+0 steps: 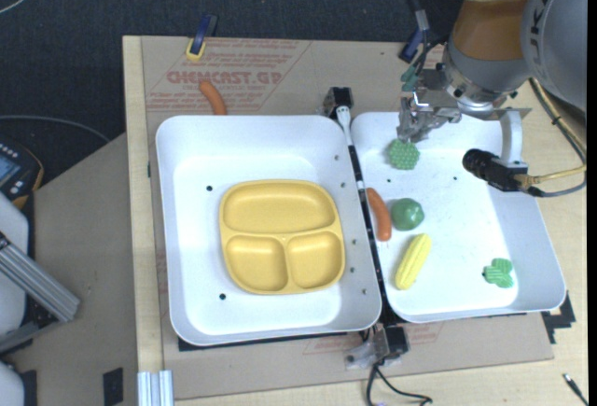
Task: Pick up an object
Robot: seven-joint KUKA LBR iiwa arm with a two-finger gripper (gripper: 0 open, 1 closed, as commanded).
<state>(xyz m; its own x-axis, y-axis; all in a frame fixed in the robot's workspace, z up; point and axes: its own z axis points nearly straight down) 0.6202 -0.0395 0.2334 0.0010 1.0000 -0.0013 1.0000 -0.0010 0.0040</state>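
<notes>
Nearest the camera, inside the right bin [536,236], a small green piece [499,273] is lying by the front corner, and a yellow corn cob [412,260] is resting just beside a green ball [406,213] and an orange carrot [379,213] at the dividing wall. Beside these, the left bin [187,208] is carrying a yellow divided tray [281,235]. Farther back, the gripper [410,135] is hanging directly over a green knobbly object [403,154]; its closure state cannot be determined.
</notes>
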